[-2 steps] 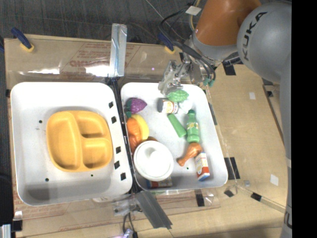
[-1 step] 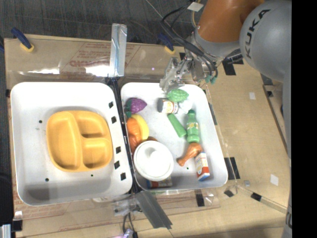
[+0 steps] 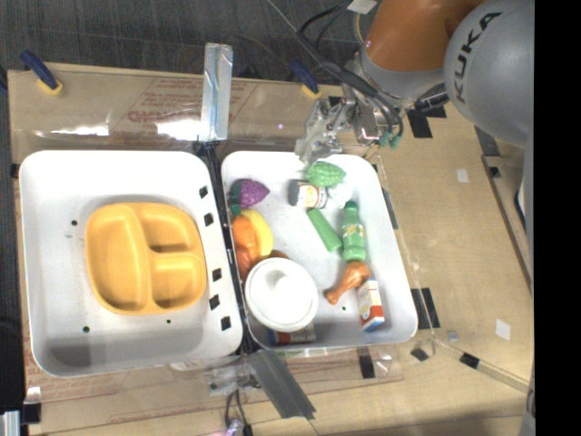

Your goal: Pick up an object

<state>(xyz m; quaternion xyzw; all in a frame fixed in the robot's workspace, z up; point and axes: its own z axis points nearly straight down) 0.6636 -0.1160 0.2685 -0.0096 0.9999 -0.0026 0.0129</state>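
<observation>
Hand (image 3: 320, 139) hangs over the far rim of the right bin (image 3: 392, 243); you cannot tell its opening. Nearest target, the green leafy toy (image 3: 325, 173), lies just below it. Centre over it before you descend and close.

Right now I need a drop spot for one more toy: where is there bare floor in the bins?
Left bin: bare strips surround the yellow tray. Right bin is crowded; one small gap lies between the white bowl and green bottle.
</observation>
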